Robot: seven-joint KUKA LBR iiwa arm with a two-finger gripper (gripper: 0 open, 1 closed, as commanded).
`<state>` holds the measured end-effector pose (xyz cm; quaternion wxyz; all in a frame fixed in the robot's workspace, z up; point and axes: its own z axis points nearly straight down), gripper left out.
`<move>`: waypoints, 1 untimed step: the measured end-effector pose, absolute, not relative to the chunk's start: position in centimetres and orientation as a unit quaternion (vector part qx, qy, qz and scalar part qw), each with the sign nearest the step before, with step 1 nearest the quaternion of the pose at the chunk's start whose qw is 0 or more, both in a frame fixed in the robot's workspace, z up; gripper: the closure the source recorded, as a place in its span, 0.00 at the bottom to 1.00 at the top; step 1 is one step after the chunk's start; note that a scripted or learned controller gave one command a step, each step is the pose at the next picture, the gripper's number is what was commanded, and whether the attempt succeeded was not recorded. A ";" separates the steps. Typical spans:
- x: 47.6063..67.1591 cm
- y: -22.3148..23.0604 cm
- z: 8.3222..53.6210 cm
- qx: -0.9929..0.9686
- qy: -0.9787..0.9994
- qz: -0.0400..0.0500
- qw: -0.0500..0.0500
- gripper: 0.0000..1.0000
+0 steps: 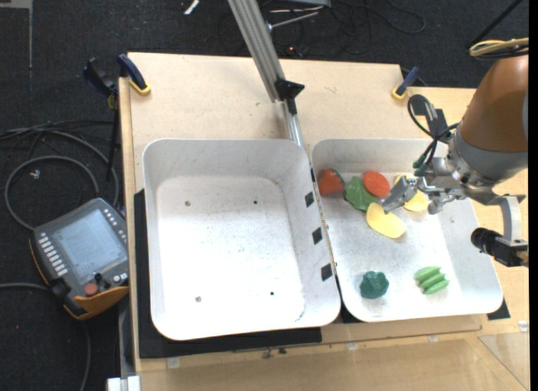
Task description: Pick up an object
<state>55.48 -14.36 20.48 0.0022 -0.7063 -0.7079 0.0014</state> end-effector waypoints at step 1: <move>55.6 -14.4 20.7 -0.707 -0.707 0.000 0.000 0.00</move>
